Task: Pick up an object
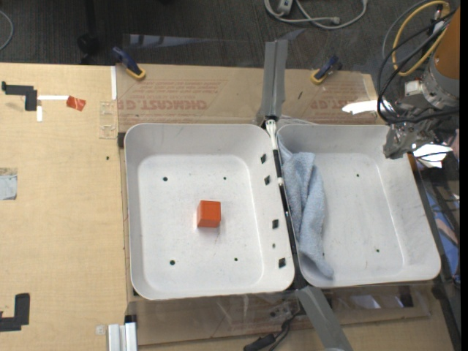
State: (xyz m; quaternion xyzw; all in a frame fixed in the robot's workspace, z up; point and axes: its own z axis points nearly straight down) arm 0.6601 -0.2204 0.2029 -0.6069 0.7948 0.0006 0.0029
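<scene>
Orange cube (pixel 209 214) sits mid left bin (pixel 146 269), walls well apart; jaws' state unclear.

The left bin (pixel 146 269) and the right bin (pixel 409 265) look like moulded white plastic, smooth with a soft sheen and some small dark specks. The orange block (pixel 209 214) in the left bin has a matt, even surface. The pale blue towel (pixel 306 207) in the right bin is soft cloth, wrinkled and a little fuzzy. Behind the bins lies a brown cardboard sheet (pixel 190 97), matt, with printed red letters. The bench top (pixel 58 218) at the left looks like light wood board, smooth and matt. The floor (pixel 205 13) above seems a dark, rough carpet.
</scene>
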